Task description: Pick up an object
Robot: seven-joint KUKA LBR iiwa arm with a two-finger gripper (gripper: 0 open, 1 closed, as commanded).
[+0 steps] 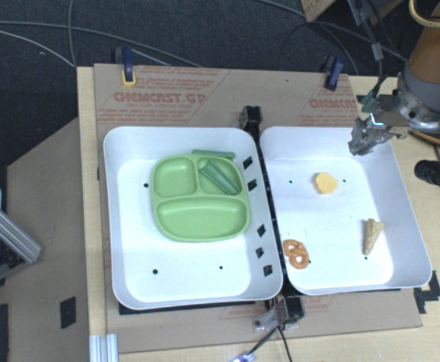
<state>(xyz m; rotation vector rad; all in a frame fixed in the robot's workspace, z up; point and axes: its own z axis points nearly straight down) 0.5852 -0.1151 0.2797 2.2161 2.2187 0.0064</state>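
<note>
The right bin (pixel 401 266) holds three small objects. A round yellow piece (pixel 326 182) lies near its middle top. A tan cone-shaped piece (pixel 371 236) rests toward the right side. An orange pretzel (pixel 296 253) sits at the lower left. My gripper (pixel 363 142) hangs over the bin's upper right corner, up and to the right of the yellow piece, with nothing seen between its fingers.
The left bin (pixel 129 270) carries a green divided plate (pixel 201 221) with a green pod-like item (pixel 220 174) in its upper right compartment. Black clips (pixel 250 117) join the bins along the middle. Blue clamps (pixel 129 66) hold the cardboard base at the back.
</note>
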